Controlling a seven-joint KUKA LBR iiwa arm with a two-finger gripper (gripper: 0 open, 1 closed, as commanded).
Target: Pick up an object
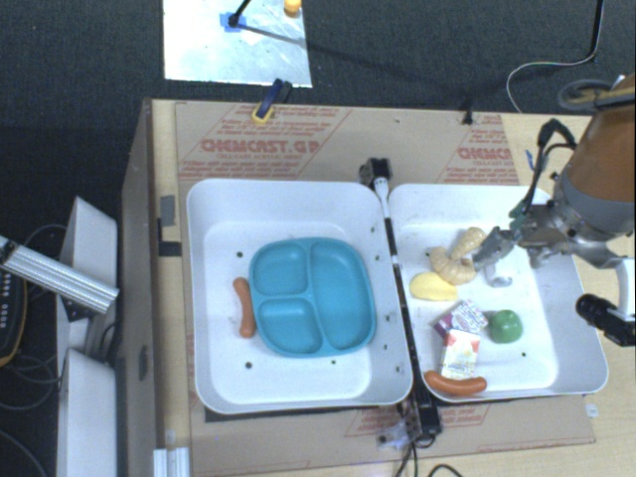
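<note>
Reaching in from the right, the grey arm with its orange band [608,162] hangs over the right bin [571,361], and its gripper [494,254] sits low just right of a tan, knobbly toy food piece [460,249]; the fingers look spread apart with nothing between them, though the angle makes this hard to judge. Just below the tan piece, and touching it, lies a yellow lemon-like toy [433,286]. Further below and to the right of that piece are a small printed packet [461,318] and a white carton [459,354] side by side, with a green round toy [506,325] just right of the packet. A toy sausage [455,384] lies below the carton at the near edge. In the left bin [214,266], well left of the tan piece, a blue divided plate [311,296] sits with a second sausage [243,307] just beside its left rim.
</note>
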